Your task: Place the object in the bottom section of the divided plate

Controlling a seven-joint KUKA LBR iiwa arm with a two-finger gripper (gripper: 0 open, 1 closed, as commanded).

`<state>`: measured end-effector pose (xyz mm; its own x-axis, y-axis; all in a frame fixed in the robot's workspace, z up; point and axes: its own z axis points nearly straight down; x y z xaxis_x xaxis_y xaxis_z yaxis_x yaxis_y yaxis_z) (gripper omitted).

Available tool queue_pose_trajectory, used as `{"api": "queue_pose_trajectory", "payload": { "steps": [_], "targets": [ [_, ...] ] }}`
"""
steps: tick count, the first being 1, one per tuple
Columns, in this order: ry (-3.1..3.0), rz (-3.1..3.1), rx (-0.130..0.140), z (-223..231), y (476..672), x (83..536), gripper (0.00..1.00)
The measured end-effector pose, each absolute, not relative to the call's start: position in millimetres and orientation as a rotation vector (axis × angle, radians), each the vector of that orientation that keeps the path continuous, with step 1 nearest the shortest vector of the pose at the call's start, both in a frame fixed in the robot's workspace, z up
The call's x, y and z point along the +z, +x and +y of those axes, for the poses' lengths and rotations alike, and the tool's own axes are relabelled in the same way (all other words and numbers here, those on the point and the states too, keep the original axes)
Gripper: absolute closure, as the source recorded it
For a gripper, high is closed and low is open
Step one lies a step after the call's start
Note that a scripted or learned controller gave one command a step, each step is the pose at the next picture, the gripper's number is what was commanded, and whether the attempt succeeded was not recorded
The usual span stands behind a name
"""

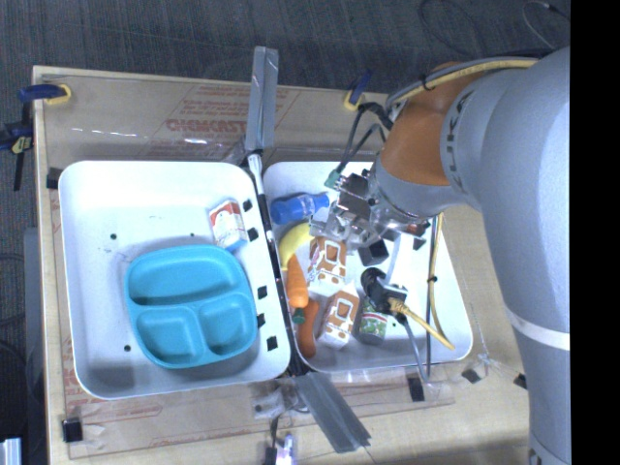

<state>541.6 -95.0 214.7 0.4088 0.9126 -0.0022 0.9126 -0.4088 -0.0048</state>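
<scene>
Scanning near to far, left bin [87,356] first:
Divided plate [191,303]: blue, sitting in the near half of the left bin, all three sections bare.
Small carton [227,224]: just beyond the plate, against the bin's right wall.
Right bin [455,342]: crowded; a carrot [299,298] along its left wall, two printed packets [333,289] beside it, a yellow piece [294,240] and a blue bottle [298,206] farther back.
Gripper [354,223]: low over the packets, right bin; fingers cannot be told open or closed from here.
Arm: grey with orange band, reaching from the right.
</scene>
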Motion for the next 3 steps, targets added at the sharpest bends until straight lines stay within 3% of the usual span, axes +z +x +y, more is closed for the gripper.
{"api": "queue_pose_trajectory", "payload": {
  "steps": [1, 2, 3],
  "targets": [
    [-2.451, -1.959, 0.006, -10.9, 537.8, 190.7, 1.0],
    [-2.309, -2.128, 0.004, 45.2, 544.7, 191.2, 1.0],
    [-2.31, -2.128, 0.003, 44.7, 544.8, 191.2, 0.0]
  ]
}}
